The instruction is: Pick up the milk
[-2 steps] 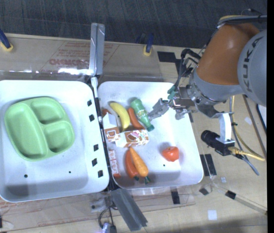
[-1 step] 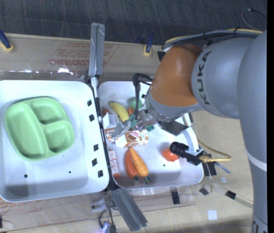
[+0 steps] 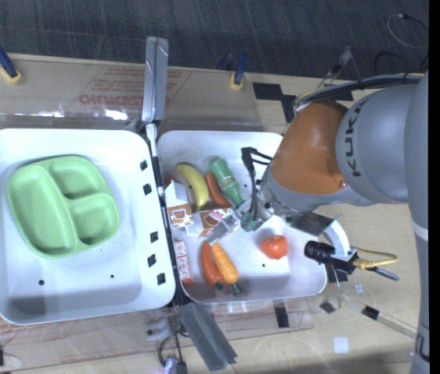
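The milk (image 3: 187, 216) is a small brown-and-white carton lying on its side near the left wall of the right bin (image 3: 297, 283). My gripper (image 3: 231, 223) hangs low over the carton's right end, reaching in from the right under the arm's orange band. The gripper's metal tip overlaps the carton's edge, and the contact itself is hidden. The carton rests on the bin floor.
A banana (image 3: 192, 185), an orange stick (image 3: 216, 192) and a green bottle (image 3: 223, 176) lie just behind the milk. Two carrots (image 3: 218, 263) lie in front of it and a tomato (image 3: 275, 246) to the right. The left bin (image 3: 17, 287) holds a green divided plate (image 3: 64, 203).
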